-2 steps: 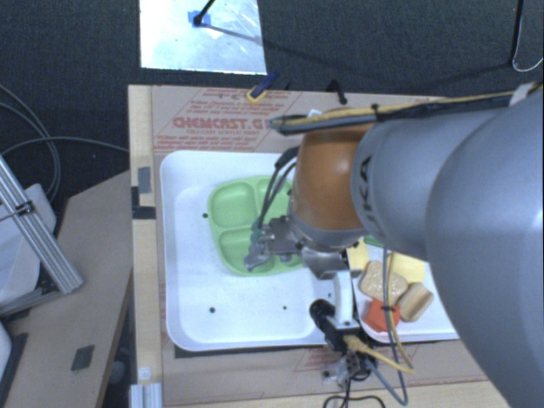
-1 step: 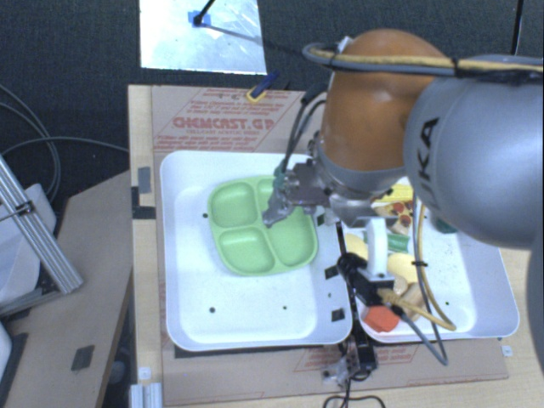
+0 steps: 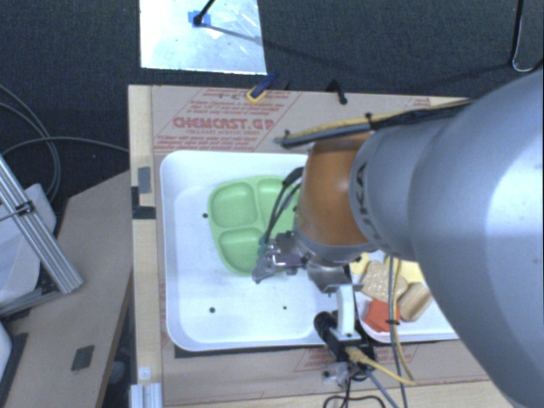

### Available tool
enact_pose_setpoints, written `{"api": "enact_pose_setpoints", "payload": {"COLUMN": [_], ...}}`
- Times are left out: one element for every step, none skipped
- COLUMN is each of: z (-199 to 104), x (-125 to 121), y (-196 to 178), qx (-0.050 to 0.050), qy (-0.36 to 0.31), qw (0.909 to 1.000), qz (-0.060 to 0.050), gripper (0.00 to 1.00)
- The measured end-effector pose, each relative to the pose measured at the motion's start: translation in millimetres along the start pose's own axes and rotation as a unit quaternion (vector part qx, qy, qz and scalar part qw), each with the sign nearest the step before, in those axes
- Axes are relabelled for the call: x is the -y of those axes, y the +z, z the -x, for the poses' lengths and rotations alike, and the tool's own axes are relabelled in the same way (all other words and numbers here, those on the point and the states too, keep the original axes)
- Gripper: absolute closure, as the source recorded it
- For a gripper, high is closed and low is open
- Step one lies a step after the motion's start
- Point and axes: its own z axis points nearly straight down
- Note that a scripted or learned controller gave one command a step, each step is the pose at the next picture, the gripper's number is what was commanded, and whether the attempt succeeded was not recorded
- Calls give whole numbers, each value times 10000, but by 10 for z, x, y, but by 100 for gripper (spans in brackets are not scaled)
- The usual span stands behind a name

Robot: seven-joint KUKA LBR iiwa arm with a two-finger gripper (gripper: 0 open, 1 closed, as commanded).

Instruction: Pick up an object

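Two white bins sit side by side on a brown board printed with red lettering (image 3: 223, 122); the left bin (image 3: 183, 317) is in plain sight, and its floor shows three small dark dots. One object lies in it: a green divided tray (image 3: 236, 219), flat in the upper middle of the bin, with three compartments visible – two across the top and one below; its right side runs under the arm. The gripper (image 3: 270, 263) hangs over the tray's lower right edge, close above or against the green plastic – which of the two cannot be told; whether it is open or closed cannot be told either, and nothing can be seen held in it. Above it rises the one arm, its orange band (image 3: 327, 204) over the right part of the tray and its grey body filling the frame's right side. Further right, the right bin (image 3: 425, 337) shows a strip of its near rim and four things packed close together beside the arm: one pale square cracker-like piece (image 3: 379, 280), one orange-red piece (image 3: 378, 315) just below it, one yellow piece (image 3: 413, 270) behind, and one tan bread-like roll (image 3: 415, 301) at the right; the arm covers the rest of that bin.
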Motion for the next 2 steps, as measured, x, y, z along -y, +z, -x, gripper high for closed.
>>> {"api": "enact_pose_setpoints", "payload": {"z": [-1061, -654], "x": [-83, -559], "y": [-718, -1381], "qx": [-54, -29], "qy": [-79, 5], "qw": [9999, 9999], "qz": [111, 126], "gripper": [0, 0]}}
